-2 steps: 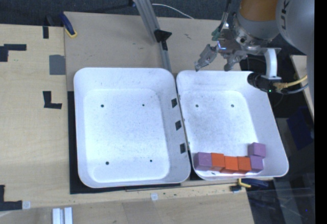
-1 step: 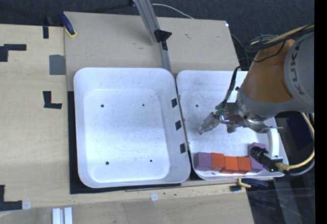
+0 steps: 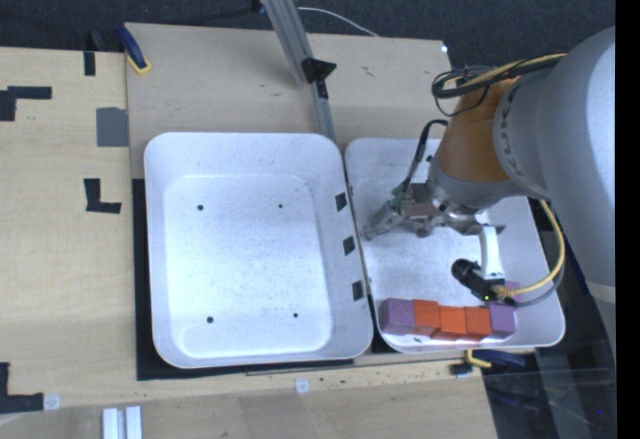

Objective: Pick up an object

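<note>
The tool (image 3: 385,220) hangs low over the right bin (image 3: 385,167), near its left wall; whether it is released or clenched cannot be told. Below and right of it, a row of purple and orange blocks (image 3: 450,318) lies along the bin's near edge.

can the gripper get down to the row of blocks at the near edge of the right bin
Probably yes: the gripper hangs over the right bin, and the blocks lie uncovered, though tight against the near wall.
</note>
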`<state>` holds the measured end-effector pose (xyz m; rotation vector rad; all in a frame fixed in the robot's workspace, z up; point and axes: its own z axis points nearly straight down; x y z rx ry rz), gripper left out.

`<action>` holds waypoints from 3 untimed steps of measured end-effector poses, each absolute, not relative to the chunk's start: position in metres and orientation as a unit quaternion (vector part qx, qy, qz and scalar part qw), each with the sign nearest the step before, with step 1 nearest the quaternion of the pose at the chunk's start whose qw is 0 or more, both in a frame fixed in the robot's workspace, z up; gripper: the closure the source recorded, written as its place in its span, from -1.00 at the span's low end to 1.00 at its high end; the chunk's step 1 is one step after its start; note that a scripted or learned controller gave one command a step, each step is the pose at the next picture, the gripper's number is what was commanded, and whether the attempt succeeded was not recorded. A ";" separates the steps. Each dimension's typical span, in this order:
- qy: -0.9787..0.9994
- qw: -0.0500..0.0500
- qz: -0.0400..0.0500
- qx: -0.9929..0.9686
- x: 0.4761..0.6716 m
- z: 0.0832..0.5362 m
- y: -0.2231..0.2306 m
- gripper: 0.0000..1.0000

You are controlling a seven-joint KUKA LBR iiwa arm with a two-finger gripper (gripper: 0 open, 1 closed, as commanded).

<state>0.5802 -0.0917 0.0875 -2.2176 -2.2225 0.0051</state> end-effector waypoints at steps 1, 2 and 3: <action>-0.707 0.001 0.000 -0.707 0.579 0.092 -0.092 -1.00; -0.708 0.002 0.001 -0.707 0.579 0.101 -0.091 1.00; -0.709 -0.002 -0.003 -0.705 0.599 0.197 -0.037 1.00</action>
